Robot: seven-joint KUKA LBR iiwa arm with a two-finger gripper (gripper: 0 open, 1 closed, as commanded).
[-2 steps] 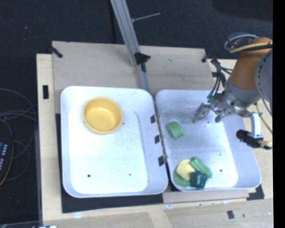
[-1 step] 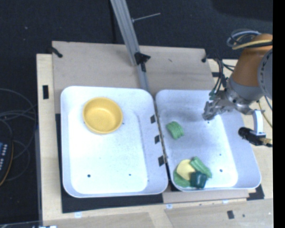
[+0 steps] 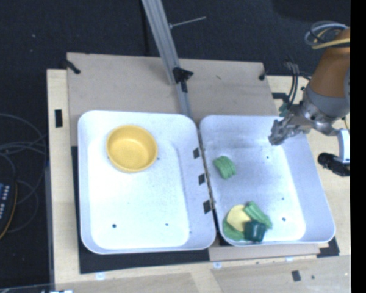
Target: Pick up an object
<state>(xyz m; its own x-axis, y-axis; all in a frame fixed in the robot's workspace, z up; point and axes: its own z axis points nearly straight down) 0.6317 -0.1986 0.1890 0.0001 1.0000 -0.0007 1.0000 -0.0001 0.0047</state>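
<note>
Arm [image 3: 327, 84] at right of scene: orange band above wrist, grey rounded section below it. Thin looped cables [image 3: 322, 34] over orange part, yellowish and pale. Dark cable down wrist's left side. Gripper [image 3: 279, 133] small, grey metal, darker toward tip. White bracket with black knob [image 3: 333, 162] just nearer than wrist.

A single fixed camera is looking down at a slant on the pale wooden tabletop [image 3: 128, 81], framing both shallow white plastic bins [image 3: 140, 224] from moderately far.
</note>
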